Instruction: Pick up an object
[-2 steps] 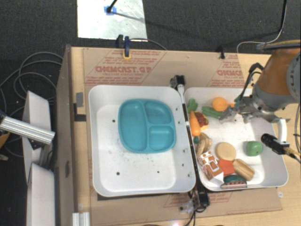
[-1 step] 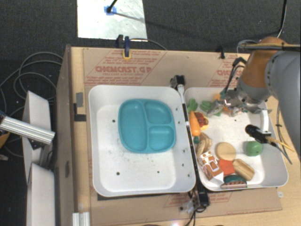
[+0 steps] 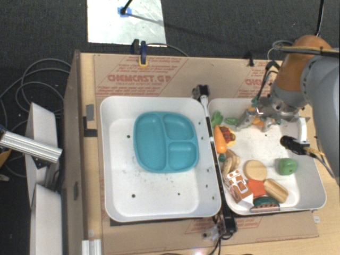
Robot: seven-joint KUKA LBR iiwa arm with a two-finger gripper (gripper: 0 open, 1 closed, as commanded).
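My gripper [image 3: 259,119] hangs low over the far end of the right bin [image 3: 313,193], with the grey and orange arm reaching in from the right. A small orange thing [image 3: 257,122] shows right at the gripper's tip; whether it is held I cannot tell. Toy foods lie in this bin: a green piece [image 3: 217,118] and a carrot [image 3: 219,140] by the left wall, a red-brown piece [image 3: 229,135], a green apple [image 3: 287,166], a round tan biscuit [image 3: 255,170], a bun [image 3: 276,190] and an orange-white carton [image 3: 237,185].
The left bin [image 3: 119,195] holds a teal divided plate [image 3: 165,141]. The divider rim between the bins runs just left of the carrot. A bare patch of the right bin's floor lies between the gripper and the biscuit.
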